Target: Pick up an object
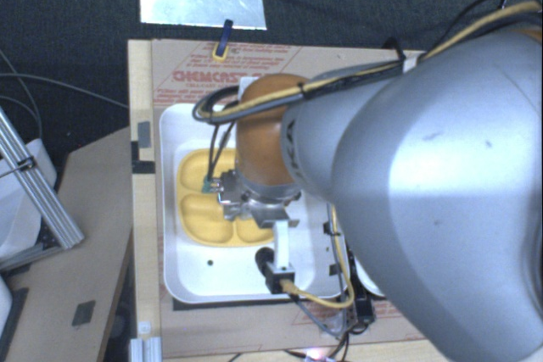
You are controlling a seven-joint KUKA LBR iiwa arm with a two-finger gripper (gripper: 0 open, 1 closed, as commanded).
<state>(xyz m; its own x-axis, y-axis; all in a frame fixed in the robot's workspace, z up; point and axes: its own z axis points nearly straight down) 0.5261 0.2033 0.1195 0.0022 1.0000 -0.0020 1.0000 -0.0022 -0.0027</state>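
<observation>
Yellow, a moulded tray lies in the white bin, directly beneath the gripper and spreading to its left. The arm hangs low, apparently lining up a grasp; the grip itself is hidden.

"CHEMCAST" on cardboard sheet

A cardboard-topped bench bears a white bin and a blue-yellow marker.
</observation>
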